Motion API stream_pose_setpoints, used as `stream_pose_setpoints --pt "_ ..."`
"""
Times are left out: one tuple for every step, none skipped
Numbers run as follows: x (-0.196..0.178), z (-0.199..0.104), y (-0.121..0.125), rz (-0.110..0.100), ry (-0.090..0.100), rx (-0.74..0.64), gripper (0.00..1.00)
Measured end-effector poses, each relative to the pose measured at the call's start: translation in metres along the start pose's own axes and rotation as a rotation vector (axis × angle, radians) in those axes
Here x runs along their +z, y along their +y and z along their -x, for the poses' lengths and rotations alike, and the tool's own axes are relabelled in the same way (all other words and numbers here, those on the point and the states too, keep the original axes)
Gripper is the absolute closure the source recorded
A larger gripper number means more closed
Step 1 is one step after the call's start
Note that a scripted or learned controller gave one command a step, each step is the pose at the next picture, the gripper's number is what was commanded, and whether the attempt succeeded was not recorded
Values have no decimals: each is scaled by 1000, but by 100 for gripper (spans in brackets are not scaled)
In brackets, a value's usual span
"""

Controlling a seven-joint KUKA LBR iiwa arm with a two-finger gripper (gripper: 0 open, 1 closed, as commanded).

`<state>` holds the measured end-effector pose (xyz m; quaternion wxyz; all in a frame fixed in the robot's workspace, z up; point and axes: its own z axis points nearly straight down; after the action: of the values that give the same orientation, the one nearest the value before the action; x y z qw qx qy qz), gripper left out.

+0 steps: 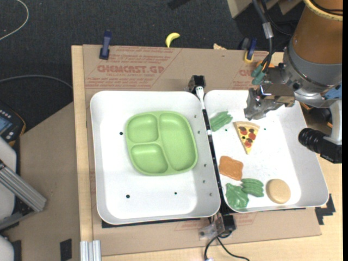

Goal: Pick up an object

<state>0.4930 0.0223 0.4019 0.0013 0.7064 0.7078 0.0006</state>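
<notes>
Camera view from above has the gripper [255, 112] hanging over the back of the right bin [307, 170], just beside the pizza slice [247, 135]. From this angle I honestly cannot tell whether the tool is spread or closed; nothing shows in its grasp. The slice lies flat on the bin floor, tip pointing toward the bin's near edge, with a green leafy piece [219, 120] to its left by the bin wall. Nearer the front sit an orange-brown piece [231, 168], a darker green leafy cluster [243, 192] and a round tan biscuit [278, 190]. The left bin [109, 145] carries a green divided plate [161, 142].

These look like toy foods, so I'd judge them light, fairly stiff and smooth enough to slip. The pizza slice is thin and flat, which makes it awkward: best pinched across its narrow width near the middle, edges between the pads. The biscuit looks thicker and would likely be an easier catch.
</notes>
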Motion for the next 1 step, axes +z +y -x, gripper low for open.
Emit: stream_pose_setpoints --pt "5 -104 -15 -5 3 -10 100"
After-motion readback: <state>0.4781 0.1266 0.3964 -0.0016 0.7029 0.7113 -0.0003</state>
